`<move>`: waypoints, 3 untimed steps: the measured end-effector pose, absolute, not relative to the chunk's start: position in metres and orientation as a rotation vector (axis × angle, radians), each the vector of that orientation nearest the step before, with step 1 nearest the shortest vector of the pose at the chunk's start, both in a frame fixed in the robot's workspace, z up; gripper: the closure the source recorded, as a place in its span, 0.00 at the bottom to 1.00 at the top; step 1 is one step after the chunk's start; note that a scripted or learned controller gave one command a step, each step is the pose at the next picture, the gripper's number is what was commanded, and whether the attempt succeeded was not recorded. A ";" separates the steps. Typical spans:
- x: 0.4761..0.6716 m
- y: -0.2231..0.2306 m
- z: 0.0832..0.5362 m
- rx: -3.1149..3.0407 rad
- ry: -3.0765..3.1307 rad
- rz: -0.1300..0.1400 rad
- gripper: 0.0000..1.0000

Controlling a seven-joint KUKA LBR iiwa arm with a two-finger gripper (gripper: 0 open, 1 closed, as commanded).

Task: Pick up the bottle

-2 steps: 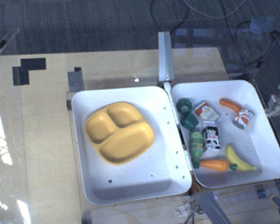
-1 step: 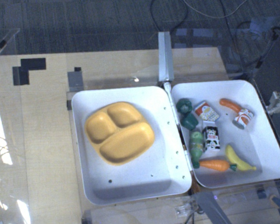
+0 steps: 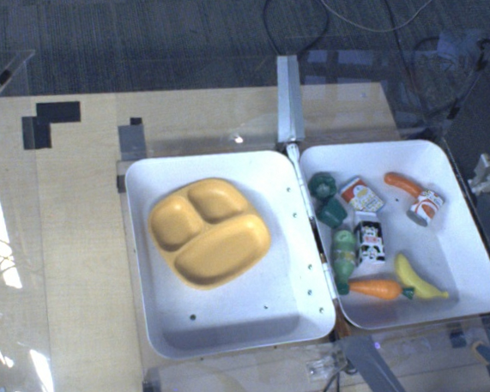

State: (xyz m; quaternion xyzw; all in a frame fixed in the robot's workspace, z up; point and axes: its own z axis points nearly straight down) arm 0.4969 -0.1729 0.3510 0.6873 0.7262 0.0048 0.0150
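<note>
— Where's the bottle [image 3: 344, 254]?
— From the overhead camera, it lies along the left wall of the right bin [image 3: 466, 212], a carrot [image 3: 376, 289] at its lower end, a small carton [image 3: 370, 242] just beside it.
— And the gripper's jaws?
— Can't tell. The left bin [image 3: 153, 312] holds a yellow tray [image 3: 209, 231].

Two white bins sit side by side on the bench, a left bin [image 3: 154, 329] and a right bin [image 3: 462, 213]. The left one holds a single yellow divided plate [image 3: 210, 231]. In the right one I count one green bottle [image 3: 344, 254], two dark green lumps [image 3: 321, 184] [image 3: 331, 213], one carrot [image 3: 376, 289], one banana [image 3: 417, 278], one sausage [image 3: 402, 184], and three small cartons: one orange-red [image 3: 361, 195], one black and white [image 3: 369, 241], one red and white [image 3: 425, 207].
</note>
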 end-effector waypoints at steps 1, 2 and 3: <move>0.499 -0.173 0.362 2.127 2.262 0.018 1.00; 0.488 -0.136 0.314 2.259 2.178 0.003 1.00; 0.490 -0.136 0.325 2.249 2.182 0.007 1.00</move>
